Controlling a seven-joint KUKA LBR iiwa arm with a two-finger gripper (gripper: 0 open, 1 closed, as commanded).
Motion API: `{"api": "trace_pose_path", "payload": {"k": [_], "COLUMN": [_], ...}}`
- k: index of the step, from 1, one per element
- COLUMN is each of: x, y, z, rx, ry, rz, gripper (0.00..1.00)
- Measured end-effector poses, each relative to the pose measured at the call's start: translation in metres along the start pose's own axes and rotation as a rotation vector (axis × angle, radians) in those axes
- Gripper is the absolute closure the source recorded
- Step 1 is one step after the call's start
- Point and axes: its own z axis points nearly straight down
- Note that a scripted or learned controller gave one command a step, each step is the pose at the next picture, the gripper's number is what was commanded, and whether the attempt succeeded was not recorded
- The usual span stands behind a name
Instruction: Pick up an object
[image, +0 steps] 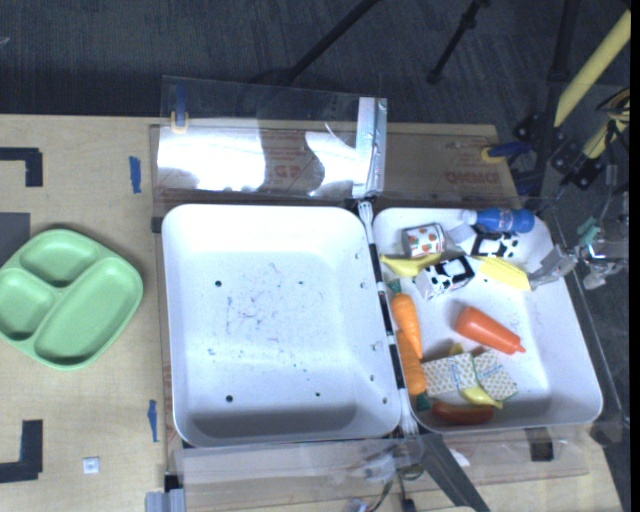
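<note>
Jaws (590, 262) prob. at R bin (560, 400) rim; carrot (490, 331) well apart.

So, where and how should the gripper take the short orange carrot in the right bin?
Grip the short carrot across its thick middle, coming straight down from above. It lies flat and apart on bare bin floor, with free space on both long sides for the fingers.

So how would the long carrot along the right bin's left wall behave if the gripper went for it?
The long carrot looks like smooth moulded plastic, so probably stiff, light and a bit slippery. Its rounded, tapering shape suggests it may roll or squirt sideways. It lies tight against the right bin's left wall, likely leaving little finger room.
</note>
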Motion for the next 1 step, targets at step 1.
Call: {"api": "trace_pose_path", "payload": {"k": [1], "x": [-0.0064], "y": [-0.0439], "z": [0.1413], "rx": [-0.003], "ry": [0.012], "rz": [-0.018], "gripper": [0.00]}}
